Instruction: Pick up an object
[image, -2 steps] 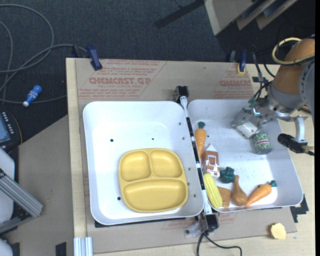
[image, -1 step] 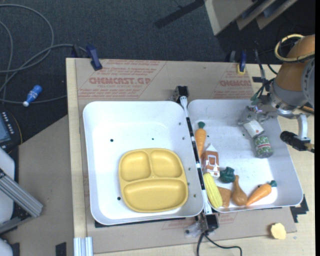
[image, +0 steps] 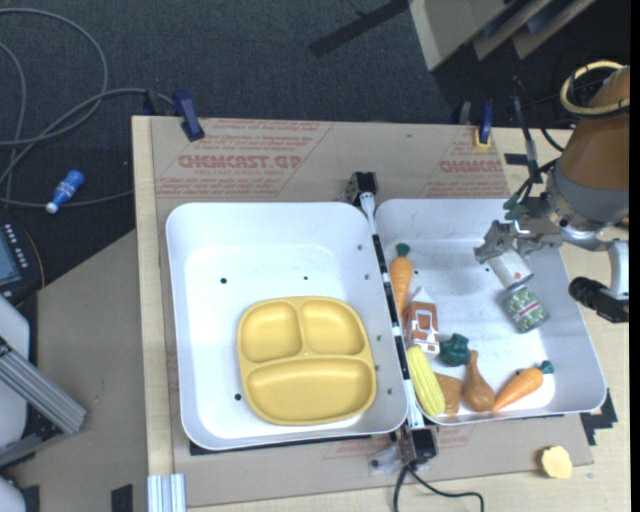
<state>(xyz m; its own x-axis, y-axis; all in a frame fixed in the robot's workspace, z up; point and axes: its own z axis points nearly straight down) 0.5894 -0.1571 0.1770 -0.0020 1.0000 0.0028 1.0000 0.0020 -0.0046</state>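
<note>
The gripper (image: 510, 262), at three o'clock, touched the can (image: 524, 306); closure could not be told, and nothing was lifted.

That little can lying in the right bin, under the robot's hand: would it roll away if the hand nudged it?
Probably. The can lies on its side on the bin's smooth white floor, so a sideways nudge would likely roll it. It looks small and toy-like, so probably light. Its rounded, glossy-looking wall might slip in the hand.
</note>
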